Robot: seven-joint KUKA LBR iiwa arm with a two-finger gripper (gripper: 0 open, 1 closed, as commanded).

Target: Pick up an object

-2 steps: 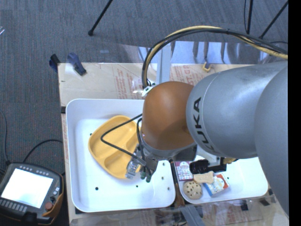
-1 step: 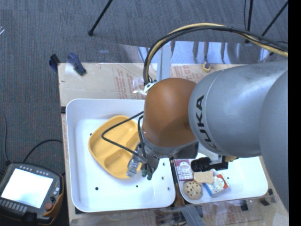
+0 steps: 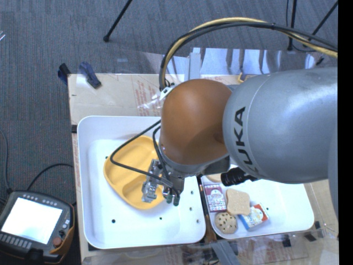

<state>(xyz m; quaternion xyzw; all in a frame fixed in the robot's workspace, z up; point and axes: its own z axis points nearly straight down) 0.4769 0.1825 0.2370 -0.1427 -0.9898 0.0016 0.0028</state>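
At the far left, on the dark carpet, sits a teach pendant (image 3: 34,225) with a pale glowing screen, its lower edge cut off. Beside it, the left bin (image 3: 94,214) is a shallow white tray of smooth plastic with rounded corners, and inside it lies a yellow dish (image 3: 126,175), glossy, shallow and rounded, with a black cable crossing its upper rim. Over the dish's right edge hangs the gripper (image 3: 161,192), a cluster of grey metal and dark tips; whether its fingers are apart or together is too cluttered to tell. The arm's orange dome and broad grey casing hide much of both bins. Further right, the right bin (image 3: 292,217) holds a red packet (image 3: 214,196), a tan bread-like slice (image 3: 238,202), a round speckled cookie (image 3: 225,222) and a small carton (image 3: 255,216).
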